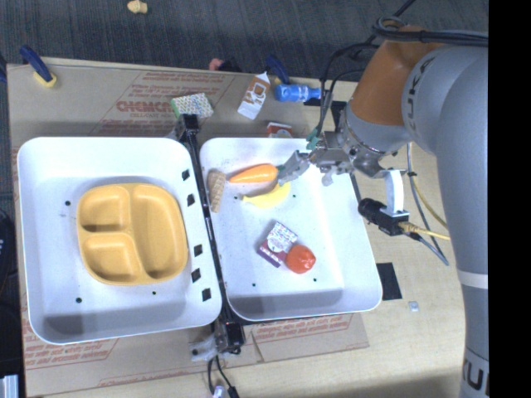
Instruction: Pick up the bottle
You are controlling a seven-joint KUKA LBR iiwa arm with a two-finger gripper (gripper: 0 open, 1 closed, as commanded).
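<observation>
Reaching in from the right, the grey arm with the orange band places its two-finger gripper (295,167) over the upper middle of the right-hand shallow white bin (353,259). Whether the claw is spread or pressed together cannot be determined from this angle, and no item is seen gripped.

The orange tapered bottle (253,173) lies on its side in the upper part of that bin. Its right end is touching or just beside the gripper tip; which of the two cannot be told. A yellow curved item (270,194) lies directly below the bottle, in contact with it. A tan ribbed cone-shaped piece (216,187) rests against the bin's left wall. Lower in the bin, a small purple-and-white packet (277,243) sits just beside a red rounded object (300,259).

The left-hand shallow white bin (41,222) holds a yellow three-compartment tray (133,232), lying flat.
</observation>
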